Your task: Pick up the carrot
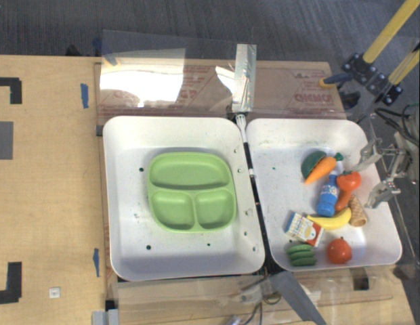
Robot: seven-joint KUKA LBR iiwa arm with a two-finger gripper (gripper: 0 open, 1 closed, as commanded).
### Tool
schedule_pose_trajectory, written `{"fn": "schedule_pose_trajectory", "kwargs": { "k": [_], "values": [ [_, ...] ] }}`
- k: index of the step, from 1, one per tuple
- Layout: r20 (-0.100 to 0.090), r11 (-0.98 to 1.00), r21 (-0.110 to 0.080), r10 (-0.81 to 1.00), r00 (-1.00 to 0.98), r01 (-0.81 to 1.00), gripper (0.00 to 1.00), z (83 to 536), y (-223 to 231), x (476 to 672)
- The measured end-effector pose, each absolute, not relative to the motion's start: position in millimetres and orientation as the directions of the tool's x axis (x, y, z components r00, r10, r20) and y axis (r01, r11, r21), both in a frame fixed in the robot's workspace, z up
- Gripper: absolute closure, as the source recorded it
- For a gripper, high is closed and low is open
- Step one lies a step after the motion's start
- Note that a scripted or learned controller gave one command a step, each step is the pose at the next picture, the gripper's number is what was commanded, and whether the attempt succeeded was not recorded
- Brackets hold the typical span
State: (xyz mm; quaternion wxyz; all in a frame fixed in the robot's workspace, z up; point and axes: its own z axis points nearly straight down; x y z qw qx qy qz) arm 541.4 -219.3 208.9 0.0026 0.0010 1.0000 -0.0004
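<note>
Hovering at the right bin's point(264, 147) far edge, my gripper point(381, 175) stands open and empty, the approach step in hand. The carrot point(320, 168) lies near, against a green leaf point(310, 162) and above the blue bottle point(327, 198); next I must descend squarely over it.

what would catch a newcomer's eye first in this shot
The bright green three-compartment plastic tray stands out, sitting alone in the middle of the left shallow white bin. Next comes the colourful cluster of toy food along the far-right side of the right shallow white bin: an orange toy carrot with a green top, a small blue bottle, a yellow banana and a red tomato.
</note>
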Motion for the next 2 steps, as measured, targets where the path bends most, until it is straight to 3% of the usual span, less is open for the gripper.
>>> {"fn": "schedule_pose_trajectory", "kwargs": {
  "k": [1,2],
  "values": [
    [-0.01,0.982,-0.001,0.189,-0.982,0.189,0.0,96,-158,500.0],
    [-0.012,0.971,0.001,0.238,-0.971,0.238,0.0,89,-189,584.1]
  ]
}}
